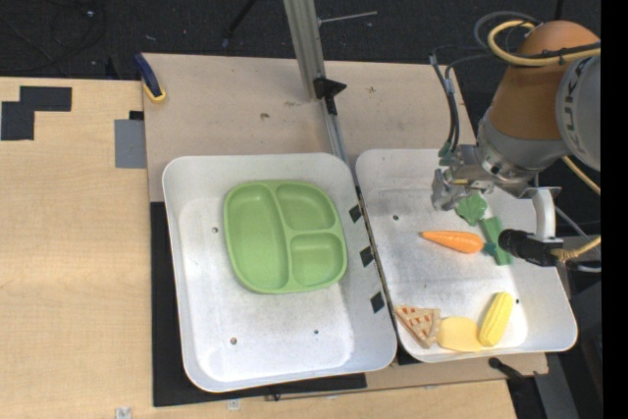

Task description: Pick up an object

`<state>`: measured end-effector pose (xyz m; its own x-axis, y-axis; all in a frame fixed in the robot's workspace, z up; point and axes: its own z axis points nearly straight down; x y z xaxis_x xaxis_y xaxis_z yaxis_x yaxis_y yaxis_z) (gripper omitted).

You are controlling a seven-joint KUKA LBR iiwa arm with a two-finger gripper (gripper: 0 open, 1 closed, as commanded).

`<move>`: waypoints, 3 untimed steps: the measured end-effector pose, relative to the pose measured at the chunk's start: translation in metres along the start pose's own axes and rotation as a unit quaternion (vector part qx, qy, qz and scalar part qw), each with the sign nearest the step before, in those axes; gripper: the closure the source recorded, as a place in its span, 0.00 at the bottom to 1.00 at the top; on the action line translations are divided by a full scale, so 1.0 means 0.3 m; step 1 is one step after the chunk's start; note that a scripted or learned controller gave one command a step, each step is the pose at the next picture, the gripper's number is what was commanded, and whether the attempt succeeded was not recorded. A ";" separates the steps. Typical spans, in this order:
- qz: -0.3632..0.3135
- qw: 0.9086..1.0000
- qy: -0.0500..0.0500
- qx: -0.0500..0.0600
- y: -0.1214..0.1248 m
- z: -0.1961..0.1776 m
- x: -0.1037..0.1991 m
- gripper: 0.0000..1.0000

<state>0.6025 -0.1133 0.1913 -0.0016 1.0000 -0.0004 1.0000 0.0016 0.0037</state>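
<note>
**Camera view: gripper low over the carrot's leaves, nothing lifted yet**

We look down on two shallow white bins. The gripper [459, 188] hangs low near the far edge of the right bin [402, 182], just above the green leafy end [478, 209] of a toy carrot [453, 240]. We cannot tell how the gripper stands or whether it has hold of anything. The carrot's orange body lies flat on the bin floor, so we judge the pick as not yet done: grasp and lift remain.

The carrot is smooth, tapered plastic. Along the near edge of the same bin lie a ridged yellow corn cob [496, 318], a pale rounded yellow piece [456, 335] and a waffle-patterned wedge [418, 322]. The left bin [196, 309] carries a glossy green divided plate [285, 235] with three compartments, rounded at its corners. Both bin floors look scuffed and speckled.
</note>
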 end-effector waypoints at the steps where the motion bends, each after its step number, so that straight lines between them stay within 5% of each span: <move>1: 0.000 1.000 0.000 0.002 0.001 -0.063 -0.004 1.00; 3: -0.002 1.000 0.002 0.003 -0.017 -0.090 0.369 1.00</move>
<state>0.5972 -0.0028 0.2182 -0.0060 1.0000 0.0029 1.0000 0.0060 -0.0030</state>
